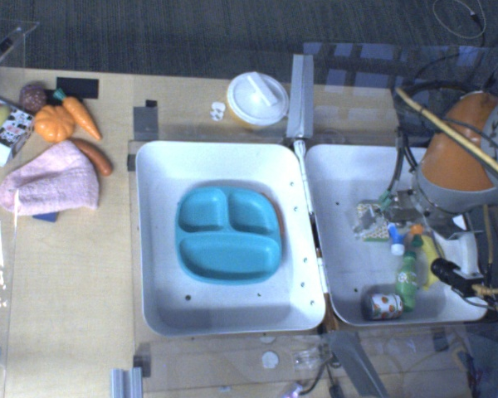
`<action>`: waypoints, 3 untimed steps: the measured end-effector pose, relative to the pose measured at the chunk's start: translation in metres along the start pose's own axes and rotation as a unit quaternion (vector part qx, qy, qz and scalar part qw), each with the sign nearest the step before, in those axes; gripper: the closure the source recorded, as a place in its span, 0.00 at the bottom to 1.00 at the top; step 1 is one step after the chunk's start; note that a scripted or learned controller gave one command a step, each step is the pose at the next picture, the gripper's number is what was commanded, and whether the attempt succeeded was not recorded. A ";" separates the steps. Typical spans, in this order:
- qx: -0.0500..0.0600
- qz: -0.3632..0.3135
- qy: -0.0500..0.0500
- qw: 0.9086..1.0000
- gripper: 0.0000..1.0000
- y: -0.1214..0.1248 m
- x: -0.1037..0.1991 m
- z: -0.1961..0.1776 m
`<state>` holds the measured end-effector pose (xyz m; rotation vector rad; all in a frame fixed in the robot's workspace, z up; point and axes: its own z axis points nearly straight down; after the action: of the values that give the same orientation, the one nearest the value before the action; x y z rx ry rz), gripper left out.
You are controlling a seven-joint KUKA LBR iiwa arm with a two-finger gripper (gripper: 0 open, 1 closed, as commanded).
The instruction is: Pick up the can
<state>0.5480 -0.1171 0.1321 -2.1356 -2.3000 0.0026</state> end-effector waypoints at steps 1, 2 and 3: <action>-0.006 0.070 -0.001 0.998 0.00 0.055 -0.033 0.044; -0.007 0.194 0.000 0.981 0.00 0.040 0.030 0.043; -0.007 0.194 0.000 0.981 1.00 0.040 0.030 0.033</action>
<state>0.5860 -0.0844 0.0993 -2.5485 -1.8487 -0.0125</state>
